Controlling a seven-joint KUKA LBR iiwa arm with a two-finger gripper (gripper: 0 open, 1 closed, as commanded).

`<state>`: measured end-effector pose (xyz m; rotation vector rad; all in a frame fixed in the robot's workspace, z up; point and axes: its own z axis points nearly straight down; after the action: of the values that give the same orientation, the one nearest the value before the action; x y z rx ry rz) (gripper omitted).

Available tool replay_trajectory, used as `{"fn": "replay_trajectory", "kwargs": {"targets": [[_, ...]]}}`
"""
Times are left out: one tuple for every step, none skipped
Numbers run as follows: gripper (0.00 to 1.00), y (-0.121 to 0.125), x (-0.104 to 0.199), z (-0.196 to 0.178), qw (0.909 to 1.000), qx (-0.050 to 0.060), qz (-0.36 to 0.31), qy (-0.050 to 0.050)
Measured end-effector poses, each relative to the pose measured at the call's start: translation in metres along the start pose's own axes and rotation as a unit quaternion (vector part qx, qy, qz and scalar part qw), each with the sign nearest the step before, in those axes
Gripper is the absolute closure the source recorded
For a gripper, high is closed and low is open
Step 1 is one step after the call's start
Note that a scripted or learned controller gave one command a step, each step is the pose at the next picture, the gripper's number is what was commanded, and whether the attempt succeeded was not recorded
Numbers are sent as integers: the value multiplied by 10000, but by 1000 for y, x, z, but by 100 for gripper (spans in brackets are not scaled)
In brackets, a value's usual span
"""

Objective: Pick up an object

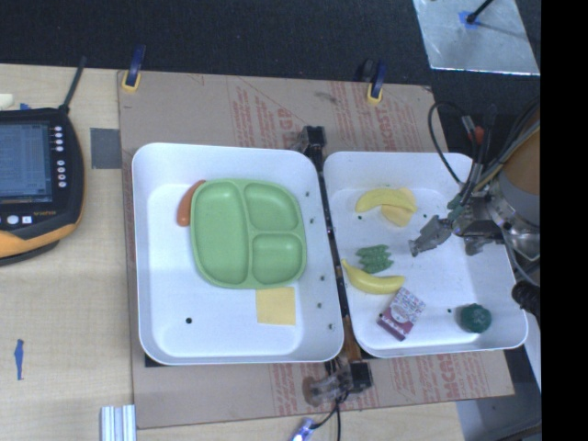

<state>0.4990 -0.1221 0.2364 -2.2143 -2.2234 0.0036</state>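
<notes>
While a yellow banana (371, 280) is lying near the right bin's (432, 345) left wall, just below a small green toy (374, 257), the gripper (428, 238) is hovering nearby with fingers parted and nothing between them; a green divided plate (246, 233) is sitting in the left bin (161, 338).

Two bins side by side on bench. Left bin (147, 246): tray (248, 232) in middle, sausage (186, 205) tucked at its left edge, square slice (277, 306) just below it. Right bin (432, 163): banana pieces (388, 204) up top, leafy bit (374, 257) below those, whole banana (372, 281) under that, packet (401, 312) lower still, round thing (475, 318) in bottom-right corner. Pendant (32, 182) far left on bench.
</notes>
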Motion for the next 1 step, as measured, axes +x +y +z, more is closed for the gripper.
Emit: {"fn": "replay_trajectory", "kwargs": {"targets": [[0,9,16,63,10000,8,-5,-6]]}}
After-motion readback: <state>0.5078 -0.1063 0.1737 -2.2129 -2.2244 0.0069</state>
